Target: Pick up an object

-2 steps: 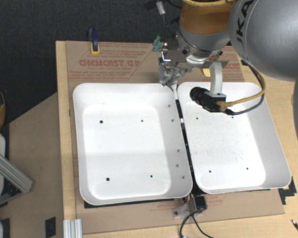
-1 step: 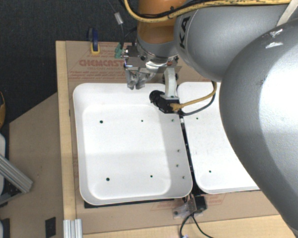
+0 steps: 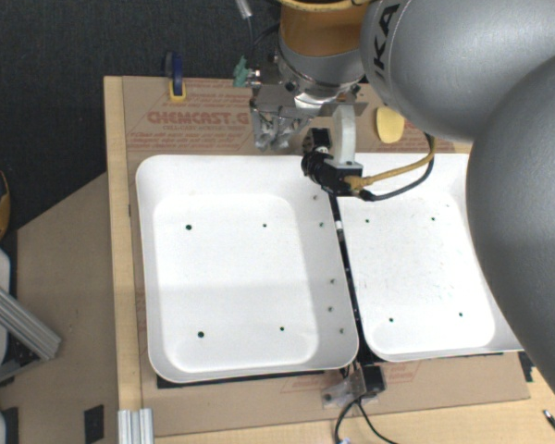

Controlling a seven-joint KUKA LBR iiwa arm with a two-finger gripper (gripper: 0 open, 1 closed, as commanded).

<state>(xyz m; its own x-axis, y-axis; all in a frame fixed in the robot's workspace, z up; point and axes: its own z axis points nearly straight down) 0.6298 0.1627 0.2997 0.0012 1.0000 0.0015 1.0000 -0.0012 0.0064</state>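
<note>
Above the far edge of the left bin (image 3: 166,276), hanging low from the grey arm (image 3: 462,54) with its orange band (image 3: 319,7): the claw (image 3: 276,135), metal parts blurring together near the back rim. Impossible to tell whether spread or pressed together, or touching anything. Nothing showing between its tips. Lying beyond the right bin (image 3: 425,331), on the brown desk (image 3: 213,109) just behind the rim: a small yellow object (image 3: 389,124), apart from the claw.
</note>
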